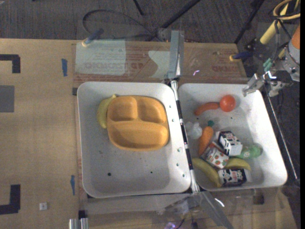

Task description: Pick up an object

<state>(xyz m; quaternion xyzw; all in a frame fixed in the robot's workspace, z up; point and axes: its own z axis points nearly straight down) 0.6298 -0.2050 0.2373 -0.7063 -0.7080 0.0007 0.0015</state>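
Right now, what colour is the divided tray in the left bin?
Orange, a yellowish shade; the camera view shows the tray plainly.

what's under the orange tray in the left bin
A yellow banana pokes out from beneath the orange tray at its left edge; the rest of the banana is covered.

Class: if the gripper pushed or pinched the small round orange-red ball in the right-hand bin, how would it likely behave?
The small round orange-red ball would probably roll, being round on the flat white right-hand bin. Its smooth curve may slip from a pinch. It looks light.

A blue tape strip (64, 67) lies on the wooden bench (38, 137), beside black corner marks (11, 63).
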